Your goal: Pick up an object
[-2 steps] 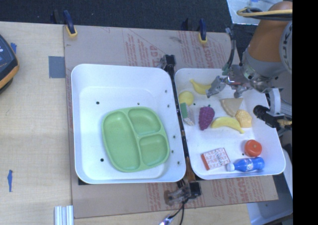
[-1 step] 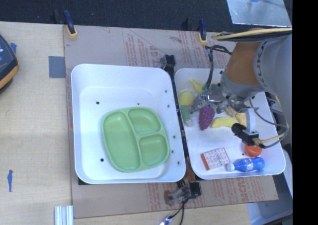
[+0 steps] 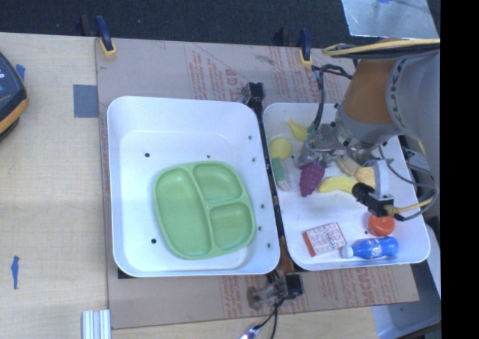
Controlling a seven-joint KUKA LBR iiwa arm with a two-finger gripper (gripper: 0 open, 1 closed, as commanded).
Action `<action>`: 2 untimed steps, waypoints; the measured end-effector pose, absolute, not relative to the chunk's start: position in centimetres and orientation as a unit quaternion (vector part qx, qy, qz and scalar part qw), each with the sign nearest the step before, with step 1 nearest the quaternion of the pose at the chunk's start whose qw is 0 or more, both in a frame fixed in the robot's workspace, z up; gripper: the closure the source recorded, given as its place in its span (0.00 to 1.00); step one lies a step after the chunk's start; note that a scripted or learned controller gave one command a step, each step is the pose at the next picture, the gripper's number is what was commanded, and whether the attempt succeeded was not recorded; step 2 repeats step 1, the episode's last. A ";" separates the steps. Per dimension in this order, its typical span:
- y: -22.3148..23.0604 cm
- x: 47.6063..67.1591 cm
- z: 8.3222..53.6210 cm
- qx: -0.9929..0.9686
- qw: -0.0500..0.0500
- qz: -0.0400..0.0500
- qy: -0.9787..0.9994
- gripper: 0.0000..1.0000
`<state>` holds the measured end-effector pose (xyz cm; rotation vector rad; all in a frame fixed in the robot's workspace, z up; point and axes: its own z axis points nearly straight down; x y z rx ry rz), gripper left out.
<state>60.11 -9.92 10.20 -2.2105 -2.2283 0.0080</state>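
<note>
Camera view from above puts the pincer (image 3: 314,156) low in the right bin (image 3: 419,255), in its upper half. I cannot tell whether it is open or closed, and I see nothing plainly held. A purple bunch (image 3: 311,177) lies directly under it, touching or nearly so. A banana (image 3: 337,184) lies just right of the bunch, with a pale chunk (image 3: 364,175) by its far end.

On the other side, a lemon (image 3: 279,148) and a green piece (image 3: 278,173) sit against the bin's left wall, and a small yellow piece (image 3: 297,129) lies above them. That end of the bin is crowded, with things on both sides of the pincer.

Lower down, well apart from it, are a tomato (image 3: 381,224), a blue bottle (image 3: 372,248) on its side and a red-and-white packet (image 3: 324,239).

The arm (image 3: 374,98) covers the bin's upper right corner.

The left bin (image 3: 120,180) holds a green divided plate (image 3: 203,209). Both bins rest on a cardboard sheet (image 3: 194,68) clamped to the worktop (image 3: 45,203).
</note>
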 end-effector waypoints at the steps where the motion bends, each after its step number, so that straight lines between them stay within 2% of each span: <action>1: -3.1 58.3 19.3 -0.705 0.000 0.000 -0.709 1.00; 2: -3.1 58.3 19.3 -0.705 0.000 0.000 -0.709 1.00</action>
